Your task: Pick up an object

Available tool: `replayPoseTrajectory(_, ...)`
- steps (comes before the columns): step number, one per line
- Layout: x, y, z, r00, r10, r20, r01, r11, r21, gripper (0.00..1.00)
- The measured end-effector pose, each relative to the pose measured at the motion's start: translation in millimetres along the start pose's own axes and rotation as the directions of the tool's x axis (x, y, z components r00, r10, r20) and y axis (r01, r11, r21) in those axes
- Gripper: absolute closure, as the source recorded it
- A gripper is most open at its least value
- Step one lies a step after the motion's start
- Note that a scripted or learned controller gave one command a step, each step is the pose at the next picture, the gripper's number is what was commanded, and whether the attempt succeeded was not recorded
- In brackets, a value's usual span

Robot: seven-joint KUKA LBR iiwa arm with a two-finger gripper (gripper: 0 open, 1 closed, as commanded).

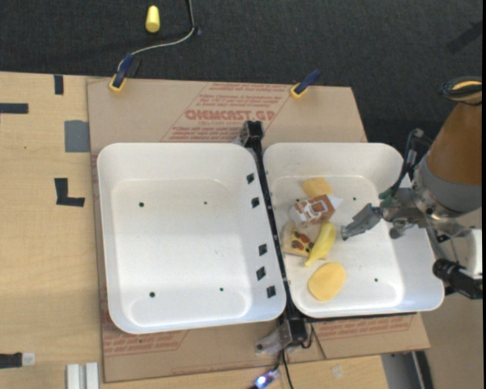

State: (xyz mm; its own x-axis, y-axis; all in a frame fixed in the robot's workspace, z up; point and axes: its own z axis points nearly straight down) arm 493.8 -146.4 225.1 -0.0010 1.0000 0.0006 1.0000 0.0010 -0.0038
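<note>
Here the gripper is hanging low over the right bin, just beside the banana (likely lining up for it); nothing is sitting between its fingers, whose spread I cannot tell.

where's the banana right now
The banana lies in the right bin, near its left side, between a small packet on its left and the gripper on its right, above a round yellow item.
</note>
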Motion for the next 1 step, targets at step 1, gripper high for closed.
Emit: replayPoseTrajectory(1,-2.3,37.9,138.1,1.000,0.000,-0.002,0.000,1.000,0.003,0.00)
